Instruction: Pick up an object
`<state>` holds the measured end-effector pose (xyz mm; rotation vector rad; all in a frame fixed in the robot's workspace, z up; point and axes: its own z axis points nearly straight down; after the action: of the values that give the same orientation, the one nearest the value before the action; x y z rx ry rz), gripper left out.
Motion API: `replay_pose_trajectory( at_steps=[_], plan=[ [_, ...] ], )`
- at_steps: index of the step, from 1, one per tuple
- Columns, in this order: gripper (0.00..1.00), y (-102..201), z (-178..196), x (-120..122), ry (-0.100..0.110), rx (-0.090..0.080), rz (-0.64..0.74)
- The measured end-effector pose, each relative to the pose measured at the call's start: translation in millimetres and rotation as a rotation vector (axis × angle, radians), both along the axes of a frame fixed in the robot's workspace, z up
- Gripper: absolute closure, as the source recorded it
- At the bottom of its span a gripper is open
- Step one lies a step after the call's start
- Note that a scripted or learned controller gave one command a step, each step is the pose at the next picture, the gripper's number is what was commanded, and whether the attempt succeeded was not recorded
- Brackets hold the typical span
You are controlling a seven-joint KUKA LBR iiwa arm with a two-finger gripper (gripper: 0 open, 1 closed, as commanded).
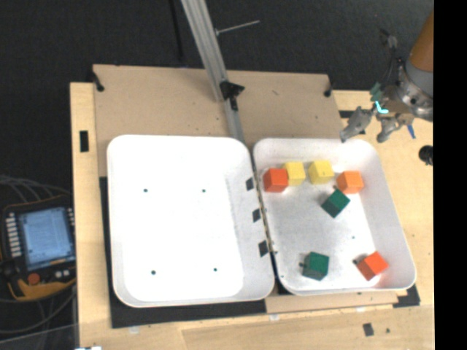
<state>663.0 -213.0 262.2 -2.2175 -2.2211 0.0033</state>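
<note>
3 orange blocks (276, 179), 2 yellow (295, 172), 2 green (335, 203) in right bin (394, 217); claw (371, 126) spread, nothing between its fingers.

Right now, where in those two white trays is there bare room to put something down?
The left bin is bare white floor from wall to wall. In the right bin, blocks crowd the far edge: orange block, two yellow blocks, another orange. A free patch lies in the middle, between the green blocks.

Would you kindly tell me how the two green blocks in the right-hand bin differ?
The upper green block sits near the bin's middle, below the row of orange and yellow blocks; the lower green block lies near the front rim. The upper one is turned diamond-wise, the lower squarer. Both are dark green cubes of like size.
</note>
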Motion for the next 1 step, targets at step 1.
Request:
replay_pose_trajectory(
  at_steps=[1],
  plan=[
    [0.00, -0.8, 3.4, 0.5, -0.003, -0.004, 0.003]
  ],
)
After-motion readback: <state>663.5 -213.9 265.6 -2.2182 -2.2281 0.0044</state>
